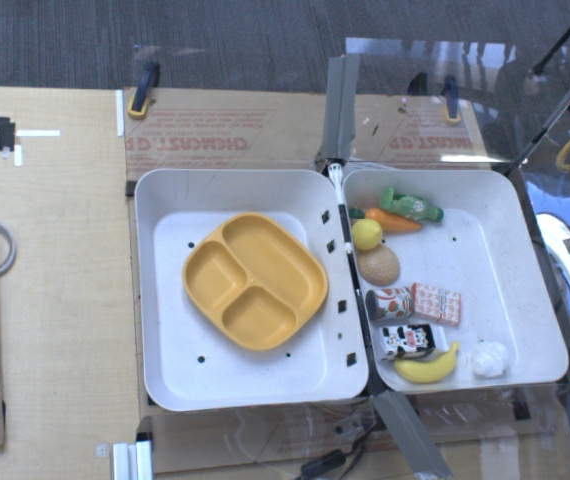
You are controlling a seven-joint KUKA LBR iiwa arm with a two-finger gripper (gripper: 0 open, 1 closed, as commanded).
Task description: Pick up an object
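bins sit side by side on the worktop (55, 268). left bin (165, 368) holds a yellow tray (255, 280), mid frame. right bin (525, 298) holds the pickable things, crowded along its left wall: green toy (410, 206), carrot (390, 220), lemon (366, 233), brown ball (378, 265), cup (389, 303), red box (436, 304), carton (408, 341), banana (427, 366), white lump (489, 359) at lower right. i cannot tell the claw's state from this view.

risk: things touch or overlap, so a descent could strike a neighbour, or the wall, and slip off round items like the lemon.

white lump is possibly crumpled paper; it blends into the bin. carton and cup labels are unreadable.
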